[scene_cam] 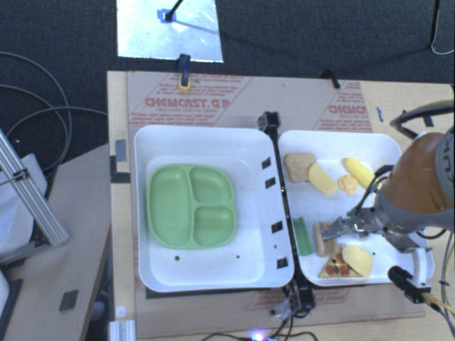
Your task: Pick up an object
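Observation:
My gripper point(335, 229) is low in the right bin point(387, 142), near its front left part. The grey arm with its orange band point(425, 177) comes in from the right. A tan-brown block point(325, 241) lies right at the gripper's tip, touching or just under it. In front of it lie a pizza slice point(335, 268) and a pale yellow wedge point(358, 260). A green strip point(302, 236) rests along the bin's left wall. Farther back are a tan bread piece point(299, 165), a yellow oval piece point(323, 180), a small orange piece point(348, 184) and a corn cob point(359, 169).
The left bin point(163, 139) holds a green divided plate point(190, 205). A black divider with clips point(279, 190) runs between the bins. Cables and a metal frame point(28, 197) lie off the bench to the left.

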Robot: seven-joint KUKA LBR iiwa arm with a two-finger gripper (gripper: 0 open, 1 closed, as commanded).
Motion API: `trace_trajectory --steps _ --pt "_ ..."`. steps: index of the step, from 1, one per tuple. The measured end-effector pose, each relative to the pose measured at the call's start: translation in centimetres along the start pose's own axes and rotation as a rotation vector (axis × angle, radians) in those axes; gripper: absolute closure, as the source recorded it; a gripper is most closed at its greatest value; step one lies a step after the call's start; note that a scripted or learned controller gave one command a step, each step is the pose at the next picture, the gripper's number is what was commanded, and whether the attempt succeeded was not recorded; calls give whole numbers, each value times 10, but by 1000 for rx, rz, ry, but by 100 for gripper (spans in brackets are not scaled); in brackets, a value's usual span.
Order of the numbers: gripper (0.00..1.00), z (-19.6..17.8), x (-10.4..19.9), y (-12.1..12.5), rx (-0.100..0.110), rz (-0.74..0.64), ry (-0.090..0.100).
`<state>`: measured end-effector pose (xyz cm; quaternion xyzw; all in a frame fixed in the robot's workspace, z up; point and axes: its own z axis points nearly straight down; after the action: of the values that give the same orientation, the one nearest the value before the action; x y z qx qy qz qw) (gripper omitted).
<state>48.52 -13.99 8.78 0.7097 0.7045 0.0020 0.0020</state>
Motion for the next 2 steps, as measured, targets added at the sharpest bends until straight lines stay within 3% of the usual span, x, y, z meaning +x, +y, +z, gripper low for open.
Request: trace_trajectory --steps 1,2 --pt "0 -27 -3 3 1 -8 -1" --pt "0 2 23 2 3 -11 1"
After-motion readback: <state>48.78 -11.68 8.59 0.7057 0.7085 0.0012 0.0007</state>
